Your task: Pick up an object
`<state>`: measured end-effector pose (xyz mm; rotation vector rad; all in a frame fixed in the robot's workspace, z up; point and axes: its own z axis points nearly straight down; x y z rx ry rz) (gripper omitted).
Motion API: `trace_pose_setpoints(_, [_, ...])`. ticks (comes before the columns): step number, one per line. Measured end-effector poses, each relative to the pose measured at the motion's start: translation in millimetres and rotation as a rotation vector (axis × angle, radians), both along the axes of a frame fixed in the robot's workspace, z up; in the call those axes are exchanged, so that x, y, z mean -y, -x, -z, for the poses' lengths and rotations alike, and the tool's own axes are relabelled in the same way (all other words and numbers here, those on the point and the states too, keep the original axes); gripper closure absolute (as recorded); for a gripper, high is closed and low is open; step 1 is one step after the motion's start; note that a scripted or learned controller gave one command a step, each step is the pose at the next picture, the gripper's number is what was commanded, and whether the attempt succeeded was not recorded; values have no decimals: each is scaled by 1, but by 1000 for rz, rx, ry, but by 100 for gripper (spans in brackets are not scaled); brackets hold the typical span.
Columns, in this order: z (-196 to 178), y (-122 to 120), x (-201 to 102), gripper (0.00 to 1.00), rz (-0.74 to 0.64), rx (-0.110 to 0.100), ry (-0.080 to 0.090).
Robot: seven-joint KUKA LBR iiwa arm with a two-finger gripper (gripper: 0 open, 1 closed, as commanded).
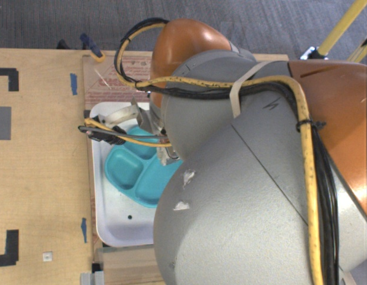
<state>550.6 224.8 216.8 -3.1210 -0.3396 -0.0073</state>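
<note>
Item: turquoise plastic divided tray [135,174], lying in a shallow white bin [115,221] on the tan desk [41,177]. Grey arm with orange band [255,177] overhung most of the bin. Pincer [163,150] just above the tray's right part; grip state could not be told.

floor [243,10]: grey carpet behind the claw, along the top | table [41,177]: tan board left of the claw, with black corner marks [8,79], a grey square [0,123], blue tape strips [73,83] | pole [345,21]: yellow, slanting at upper right | light: even, soft, no hard shadows
</note>
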Motion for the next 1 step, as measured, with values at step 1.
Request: trace_pose_setpoints(1, [13, 49, -1, 100, -384, -9, 2])
